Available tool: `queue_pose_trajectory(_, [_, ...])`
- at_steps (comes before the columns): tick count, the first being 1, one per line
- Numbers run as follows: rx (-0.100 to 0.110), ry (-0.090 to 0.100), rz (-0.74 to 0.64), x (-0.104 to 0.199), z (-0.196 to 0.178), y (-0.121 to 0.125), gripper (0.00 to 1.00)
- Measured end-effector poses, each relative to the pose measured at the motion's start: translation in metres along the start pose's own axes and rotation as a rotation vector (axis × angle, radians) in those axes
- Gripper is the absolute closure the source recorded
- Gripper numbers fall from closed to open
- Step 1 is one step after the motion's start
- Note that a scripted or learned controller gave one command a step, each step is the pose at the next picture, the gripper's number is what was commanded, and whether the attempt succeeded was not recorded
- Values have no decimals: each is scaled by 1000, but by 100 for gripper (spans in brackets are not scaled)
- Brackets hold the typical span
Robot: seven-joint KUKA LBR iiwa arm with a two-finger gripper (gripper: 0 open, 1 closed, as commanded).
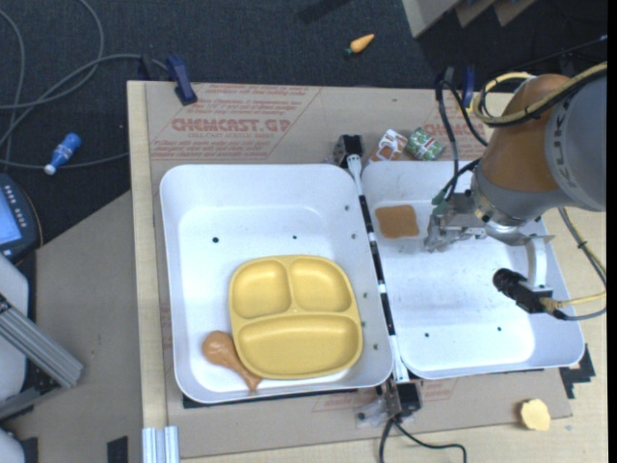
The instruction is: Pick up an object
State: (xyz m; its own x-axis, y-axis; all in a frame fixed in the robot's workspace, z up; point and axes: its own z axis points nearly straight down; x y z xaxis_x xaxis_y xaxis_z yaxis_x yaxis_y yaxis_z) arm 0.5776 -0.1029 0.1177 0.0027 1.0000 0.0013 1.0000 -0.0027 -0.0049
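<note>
A flat brown square piece [396, 221] lies in the right bin [482, 350], at its far left corner. The hand [445, 231] is just right of it. The wrist probably hides the hand's tips; its state I cannot tell.

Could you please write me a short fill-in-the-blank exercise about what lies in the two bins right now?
1. The yellow divided tray lies in the ____ bin.
2. The tray has ____ compartments.
3. The brown square piece lies in the right bin, to the ____ of the claw.

Missing words: left; three; left
</note>
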Motion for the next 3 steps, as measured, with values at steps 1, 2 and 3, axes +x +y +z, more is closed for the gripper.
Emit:
queue_pose_trajectory(1, [-5,-1,-2,1,-9,3,100])
queue_pose_trajectory(2, [-8,-1,-1,1,-19,3,100])
queue_pose_trajectory(3, [-10,-1,-1,2,-29,4,100])
